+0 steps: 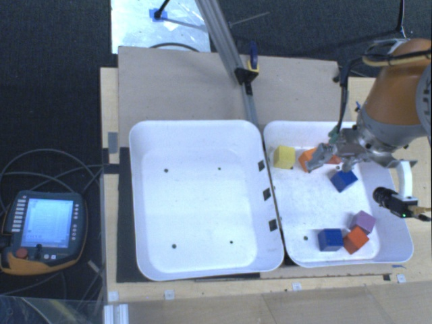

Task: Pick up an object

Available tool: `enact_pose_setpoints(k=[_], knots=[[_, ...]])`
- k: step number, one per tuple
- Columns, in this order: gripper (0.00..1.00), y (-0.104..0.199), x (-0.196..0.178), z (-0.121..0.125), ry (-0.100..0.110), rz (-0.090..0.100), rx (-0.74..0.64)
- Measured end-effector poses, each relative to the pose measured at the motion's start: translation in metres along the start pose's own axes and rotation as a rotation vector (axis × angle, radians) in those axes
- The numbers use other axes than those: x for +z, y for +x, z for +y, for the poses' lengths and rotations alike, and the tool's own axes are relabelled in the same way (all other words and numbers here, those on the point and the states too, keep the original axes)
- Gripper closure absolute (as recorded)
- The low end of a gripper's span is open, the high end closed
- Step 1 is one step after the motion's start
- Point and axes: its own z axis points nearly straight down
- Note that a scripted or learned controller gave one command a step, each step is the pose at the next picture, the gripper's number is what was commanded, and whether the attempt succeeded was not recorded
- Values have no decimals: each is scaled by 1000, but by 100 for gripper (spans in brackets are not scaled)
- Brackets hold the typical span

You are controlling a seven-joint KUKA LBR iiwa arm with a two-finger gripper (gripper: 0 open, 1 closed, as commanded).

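My gripper (324,156) hangs low over the back of the right bin (297,248), right at an orange block (308,160) that shows on both sides of it. A yellow block (284,157) lies just to the left of the orange one. Close to the gripper's front right lies a blue block (343,179). Near the bin's front right corner sit a purple block (364,221), a second orange block (356,239) and a second blue block (330,239), close together.
The left bin (145,181) lies beside the right one, sharing a middle wall. A slanted metal pole (226,39) rises from behind the bins. A teach pendant (44,231) rests on the floor at the left.
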Motion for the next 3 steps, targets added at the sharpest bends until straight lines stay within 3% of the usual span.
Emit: enact_pose_setpoints(k=[2,3], knots=[[0,-9,88,-5,1,0,1],[100,-9,74,-3,-6,0,-2]])
